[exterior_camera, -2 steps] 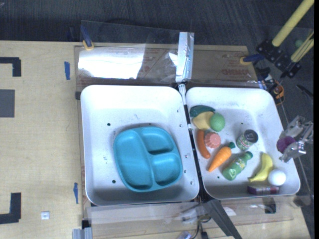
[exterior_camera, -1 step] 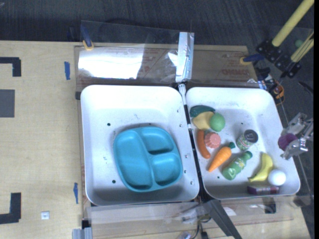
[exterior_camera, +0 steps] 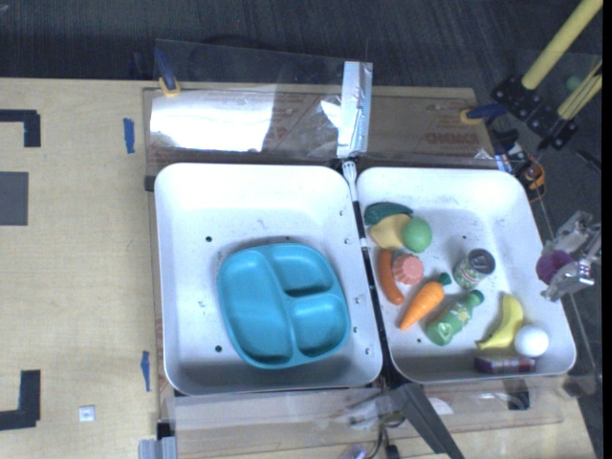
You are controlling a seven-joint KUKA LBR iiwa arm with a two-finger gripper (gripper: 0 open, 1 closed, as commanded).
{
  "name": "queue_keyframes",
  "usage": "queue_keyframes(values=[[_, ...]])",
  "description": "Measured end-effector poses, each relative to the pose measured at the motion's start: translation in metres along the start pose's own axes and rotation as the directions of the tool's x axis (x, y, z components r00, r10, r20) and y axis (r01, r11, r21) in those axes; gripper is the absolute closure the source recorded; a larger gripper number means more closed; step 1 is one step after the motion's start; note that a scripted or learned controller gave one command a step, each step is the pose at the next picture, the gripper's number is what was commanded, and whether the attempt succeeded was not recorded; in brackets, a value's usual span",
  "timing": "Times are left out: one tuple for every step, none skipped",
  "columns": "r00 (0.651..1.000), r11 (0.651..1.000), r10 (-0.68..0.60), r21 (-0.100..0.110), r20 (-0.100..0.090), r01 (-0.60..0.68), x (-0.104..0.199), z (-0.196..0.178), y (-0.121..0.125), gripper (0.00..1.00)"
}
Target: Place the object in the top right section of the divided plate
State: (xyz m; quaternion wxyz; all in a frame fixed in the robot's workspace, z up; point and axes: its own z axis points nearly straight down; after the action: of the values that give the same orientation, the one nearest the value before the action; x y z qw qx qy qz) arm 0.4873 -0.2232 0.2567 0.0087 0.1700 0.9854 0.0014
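The blue divided plate [exterior_camera: 251,304] lies in the left bin [exterior_camera: 191,208], with one large section on its left and two smaller ones on its right. Its top right section [exterior_camera: 306,272] holds nothing. My gripper [exterior_camera: 574,268] is at the right rim of the right bin [exterior_camera: 497,191], far from the plate. A small purple object [exterior_camera: 554,262] sits right against the gripper; whether it is gripped is unclear. The right bin holds several toy foods: a carrot [exterior_camera: 422,303], a banana [exterior_camera: 505,321], a green ball [exterior_camera: 417,234] and a white egg [exterior_camera: 532,342].
Also in the right bin are a small can [exterior_camera: 473,268], a green bottle [exterior_camera: 453,318], a yellow piece [exterior_camera: 388,229] and a pink-red piece [exterior_camera: 408,269]. A clear plastic sheet [exterior_camera: 258,113] stands behind the left bin. Yellow rods [exterior_camera: 564,36] are at the upper right.
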Motion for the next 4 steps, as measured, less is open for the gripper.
queue_keyframes(values=[[0.997,0.997,-0.076,0.005,-0.011,0.076,-0.001,-0.022,0.0,1.0],[0.993,0.994,-0.113,0.002,-0.023,0.113,0.009,0.074,-0.003,1.0],[0.994,0.994,-0.112,0.003,-0.01,0.112,0.005,0.061,-0.002,1.0],[0.994,0.994,-0.11,0.003,-0.004,0.11,0.003,0.051,-0.001,1.0]])
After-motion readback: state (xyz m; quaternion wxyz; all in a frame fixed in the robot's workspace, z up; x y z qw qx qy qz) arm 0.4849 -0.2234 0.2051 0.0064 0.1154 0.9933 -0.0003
